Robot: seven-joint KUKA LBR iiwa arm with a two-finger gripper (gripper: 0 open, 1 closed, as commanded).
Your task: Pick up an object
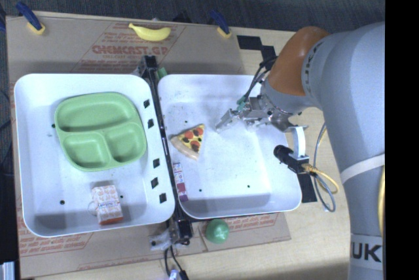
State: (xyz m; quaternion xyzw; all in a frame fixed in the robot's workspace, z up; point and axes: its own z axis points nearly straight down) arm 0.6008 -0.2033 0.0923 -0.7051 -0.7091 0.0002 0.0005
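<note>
target: toy pizza slice (189, 139) lies flat in the right bin (262, 203), near its left wall | tool: gripper (226, 120) hangs just right of and above it; fingers slightly spread, pinching nothing | relation: slice lies down-left of the tips; its point aims that way too

**Bright bins, dim surroundings**

Even overhead light brightens both white bins (216, 203), their floors nearly washed out. The carpet beyond the bench's far edge stays dim. Soft shadow pools along each bin's near wall. The whole picture is slightly soft and grainy, fine detail smeared.
</note>
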